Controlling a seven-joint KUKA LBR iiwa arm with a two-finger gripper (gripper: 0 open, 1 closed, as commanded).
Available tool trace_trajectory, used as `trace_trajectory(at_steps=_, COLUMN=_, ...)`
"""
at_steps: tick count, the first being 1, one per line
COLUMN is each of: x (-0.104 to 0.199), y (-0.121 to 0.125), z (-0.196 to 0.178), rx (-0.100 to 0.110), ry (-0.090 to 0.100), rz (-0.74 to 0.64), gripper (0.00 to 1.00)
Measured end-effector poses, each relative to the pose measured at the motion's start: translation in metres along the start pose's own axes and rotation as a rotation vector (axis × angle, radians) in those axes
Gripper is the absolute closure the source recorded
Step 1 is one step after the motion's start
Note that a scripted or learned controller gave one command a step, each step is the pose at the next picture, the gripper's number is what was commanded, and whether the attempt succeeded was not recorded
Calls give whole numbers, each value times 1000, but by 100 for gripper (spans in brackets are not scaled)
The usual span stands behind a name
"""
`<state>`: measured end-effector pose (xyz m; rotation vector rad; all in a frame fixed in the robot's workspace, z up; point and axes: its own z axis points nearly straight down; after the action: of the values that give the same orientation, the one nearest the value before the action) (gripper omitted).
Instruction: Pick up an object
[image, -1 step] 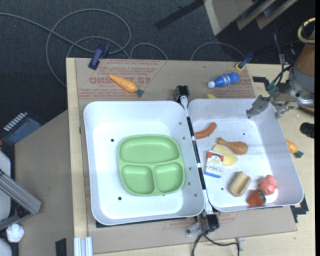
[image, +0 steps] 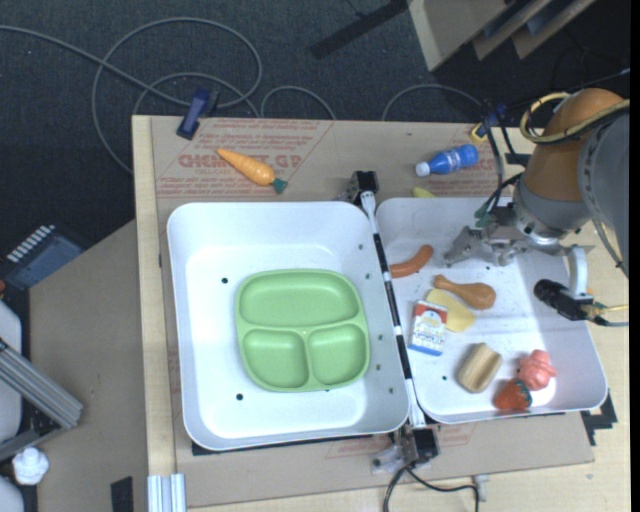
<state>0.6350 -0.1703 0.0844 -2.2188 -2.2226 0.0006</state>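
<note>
Presently my gripper (image: 487, 243) hovers by the sausage (image: 411, 262); its opening I cannot tell. The toy looks light, slick. I would grasp it mid-length.

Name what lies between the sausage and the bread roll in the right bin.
In the camera view, between the sausage and the bread roll lie a chicken drumstick, a yellow piece and a small carton.

My gripper (image: 487, 243) hovers over the right white bin (image: 590, 350), above a brown toy drumstick (image: 466, 292); a green compartment plate (image: 301, 329) lies in the left white bin (image: 200, 300).
</note>
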Motion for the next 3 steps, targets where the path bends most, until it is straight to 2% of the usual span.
trace_trajectory(at_steps=1, x=24, y=-57, z=0, rx=1, ry=0, rz=2, gripper=0)
trace_trajectory(at_steps=2, x=23, y=-57, z=-10, rx=-2, ry=-1, rz=2, gripper=100)
trace_trajectory(at_steps=3, x=23, y=-57, z=-10, rx=-2, ry=-1, rz=2, gripper=0)
